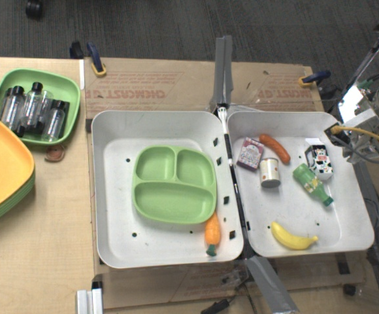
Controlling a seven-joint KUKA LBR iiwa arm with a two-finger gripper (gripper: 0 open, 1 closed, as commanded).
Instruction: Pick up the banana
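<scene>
- I read the banana (293, 237) as lying flat on the floor of the right bin (353, 241), near its near wall and a little left of the bin's middle, apart from everything else in there.
- Its long axis runs roughly left to right, dipping slightly toward the near right. The tapered end at the left points far-left; the other tip sits at the right, by the near wall. The curve bows toward the near side.
- The arm's hardware sits at the right edge, beyond the bin's far-right corner. I can't make out the gripper well enough to say how wide it stands or whether it has anything.
- My main worry: the banana is close to the near wall, so a finger descending on the near side could strike the wall or rim.
- A grasp along the long axis would miss; I'd close across the narrow width, mid-body.
- On a smooth floor the curved fruit could roll or skid away if touched off-centre.
- The green bottle (312, 182) is far enough off that I judge it no obstacle.
</scene>
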